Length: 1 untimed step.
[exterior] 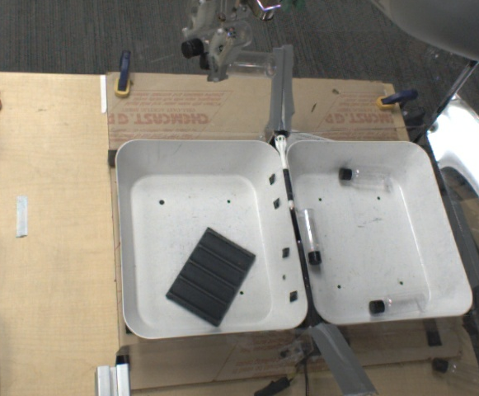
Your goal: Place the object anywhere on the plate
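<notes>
Two shallow white bins sit side by side: the left bin (140, 180) and the right bin (420, 188).

The left bin holds one thing, a dark ribbed rectangular plate (212, 275), lying flat and turned at a slant, toward that bin's near edge.

The right bin holds three clear tubes with black caps: one (356, 174) near its far wall, one (308, 236) along its left wall, just beside the seam with the left bin, and one (386, 306) near its near wall.

Behind the bins, two clamps grip the cardboard sheet (247, 110): one (124, 74) beyond the left bin's far left corner, one (396, 99) beyond the right bin's far edge.
</notes>
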Tool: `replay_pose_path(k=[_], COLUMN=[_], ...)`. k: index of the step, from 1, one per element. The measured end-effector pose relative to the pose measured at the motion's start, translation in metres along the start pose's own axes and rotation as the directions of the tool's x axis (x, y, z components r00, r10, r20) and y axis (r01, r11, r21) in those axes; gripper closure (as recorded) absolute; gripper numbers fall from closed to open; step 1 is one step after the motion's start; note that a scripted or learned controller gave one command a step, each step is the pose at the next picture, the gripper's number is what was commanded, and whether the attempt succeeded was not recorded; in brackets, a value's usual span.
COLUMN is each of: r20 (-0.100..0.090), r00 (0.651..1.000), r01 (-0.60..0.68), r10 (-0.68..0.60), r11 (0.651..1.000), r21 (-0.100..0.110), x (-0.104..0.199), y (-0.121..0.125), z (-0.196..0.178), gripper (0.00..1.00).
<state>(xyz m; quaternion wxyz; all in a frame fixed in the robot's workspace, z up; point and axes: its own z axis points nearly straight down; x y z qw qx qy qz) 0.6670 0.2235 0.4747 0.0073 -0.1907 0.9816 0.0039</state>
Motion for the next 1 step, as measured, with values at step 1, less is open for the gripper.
replay_pose_path(k=[1], r20=[0.002], r00=[1.0], r01=[-0.003], r10=[0.003], r11=[1.0], r21=[-0.001], x=[-0.0015], y=[-0.0013], z=[-0.0073], gripper=[1.0])
